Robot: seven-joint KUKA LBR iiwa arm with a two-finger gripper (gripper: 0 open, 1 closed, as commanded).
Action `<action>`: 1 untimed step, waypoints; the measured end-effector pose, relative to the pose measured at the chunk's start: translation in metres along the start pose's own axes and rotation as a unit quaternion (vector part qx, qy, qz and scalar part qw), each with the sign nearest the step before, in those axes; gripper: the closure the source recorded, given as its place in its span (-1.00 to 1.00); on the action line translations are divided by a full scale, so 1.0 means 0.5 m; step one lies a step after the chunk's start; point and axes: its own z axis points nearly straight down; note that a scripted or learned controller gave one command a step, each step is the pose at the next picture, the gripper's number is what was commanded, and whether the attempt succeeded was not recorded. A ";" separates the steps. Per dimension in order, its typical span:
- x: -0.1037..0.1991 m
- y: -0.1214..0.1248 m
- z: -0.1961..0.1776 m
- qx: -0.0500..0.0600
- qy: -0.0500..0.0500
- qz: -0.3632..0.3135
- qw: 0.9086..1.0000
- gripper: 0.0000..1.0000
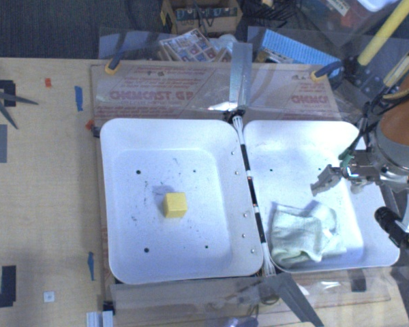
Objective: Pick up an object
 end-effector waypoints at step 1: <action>-0.043 0.128 0.275 -0.002 -0.001 0.002 1.000 -1.00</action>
